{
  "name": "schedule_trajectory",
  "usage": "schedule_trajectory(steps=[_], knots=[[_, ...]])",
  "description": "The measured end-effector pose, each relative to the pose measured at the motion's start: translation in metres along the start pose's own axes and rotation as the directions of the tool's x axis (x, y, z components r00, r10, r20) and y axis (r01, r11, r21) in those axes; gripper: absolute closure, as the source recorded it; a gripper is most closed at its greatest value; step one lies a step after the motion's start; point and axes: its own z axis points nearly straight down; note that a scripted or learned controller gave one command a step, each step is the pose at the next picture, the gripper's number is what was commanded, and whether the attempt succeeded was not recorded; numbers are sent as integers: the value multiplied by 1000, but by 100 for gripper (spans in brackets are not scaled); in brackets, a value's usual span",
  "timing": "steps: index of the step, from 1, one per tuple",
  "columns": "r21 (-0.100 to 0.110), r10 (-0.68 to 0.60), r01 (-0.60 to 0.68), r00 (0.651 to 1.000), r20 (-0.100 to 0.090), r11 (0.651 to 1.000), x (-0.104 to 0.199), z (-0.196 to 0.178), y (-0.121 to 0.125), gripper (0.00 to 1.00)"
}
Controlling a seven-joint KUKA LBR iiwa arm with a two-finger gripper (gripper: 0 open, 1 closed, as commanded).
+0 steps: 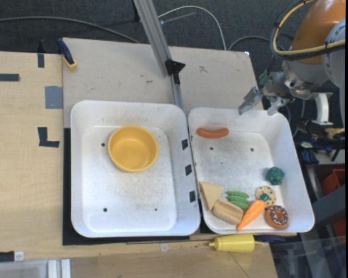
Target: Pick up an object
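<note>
- Your left bin (pixel 81 172): one yellow bowl (pixel 133 148), upright, toward its far half.
- Your right bin (pixel 296 172): sausage (pixel 212 132) near the far rim; broccoli (pixel 274 175) at right; carrot (pixel 251 213), bread roll (pixel 227 211), doughnut (pixel 276 216) crowded at the near edge.
- Gripper (pixel 261 101): above the right bin's far right corner, fingers spread apart, nothing between them, touching nothing you can see.

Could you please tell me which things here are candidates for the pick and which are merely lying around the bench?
Candidates:
hot dog
broccoli
carrot
doughnut
green beans
yellow bowl

Lying about:
yellow bottle
blue-and-yellow clamp
cables
</note>
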Motion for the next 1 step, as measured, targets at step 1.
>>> schedule_trajectory(steps=[1], knots=[[0,0,0,1000,0,1000,0,0,0,0]])
